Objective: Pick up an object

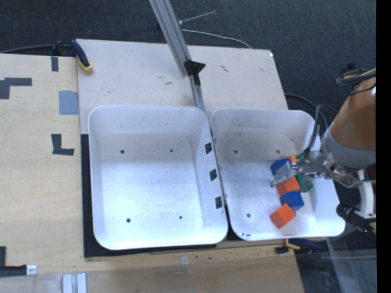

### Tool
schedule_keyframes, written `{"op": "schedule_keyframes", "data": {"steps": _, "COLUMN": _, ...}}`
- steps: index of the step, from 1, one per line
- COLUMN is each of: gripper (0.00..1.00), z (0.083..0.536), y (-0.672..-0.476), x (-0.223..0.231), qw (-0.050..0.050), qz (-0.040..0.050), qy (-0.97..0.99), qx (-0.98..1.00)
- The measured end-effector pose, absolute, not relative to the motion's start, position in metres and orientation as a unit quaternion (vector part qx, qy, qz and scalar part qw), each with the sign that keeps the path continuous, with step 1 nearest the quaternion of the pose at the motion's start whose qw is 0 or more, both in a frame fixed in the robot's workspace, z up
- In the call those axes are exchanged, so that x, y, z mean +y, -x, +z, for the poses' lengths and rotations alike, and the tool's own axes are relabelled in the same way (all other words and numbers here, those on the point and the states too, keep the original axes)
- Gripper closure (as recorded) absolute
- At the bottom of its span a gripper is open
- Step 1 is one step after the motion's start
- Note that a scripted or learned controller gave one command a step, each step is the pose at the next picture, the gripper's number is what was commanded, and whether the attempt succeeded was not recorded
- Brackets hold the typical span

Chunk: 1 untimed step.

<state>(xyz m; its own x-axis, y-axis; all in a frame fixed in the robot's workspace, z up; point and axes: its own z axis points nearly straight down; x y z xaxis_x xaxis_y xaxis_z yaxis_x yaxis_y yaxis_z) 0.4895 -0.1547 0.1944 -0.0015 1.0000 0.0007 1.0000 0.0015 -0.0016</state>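
Arm (354, 127) reaching into right bin (256, 118), jaws over clustered blocks (283, 215) (orange, blue)

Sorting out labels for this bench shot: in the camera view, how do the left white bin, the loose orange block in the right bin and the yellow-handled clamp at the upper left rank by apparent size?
1. Left white bin, by far the largest.
2. Yellow-handled clamp and orange block look alike; the clamp is longer and thinner, so I would not rank them.
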Motion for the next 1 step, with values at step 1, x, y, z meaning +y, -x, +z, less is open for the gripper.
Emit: {"op": "schedule_keyframes", "data": {"steps": 1, "gripper": 0.00, "z": 0.1163, "y": -0.4996, "x": -0.1770, "qw": -0.011, "qz": -0.0034, "qy": 0.707, "qx": -0.708}}
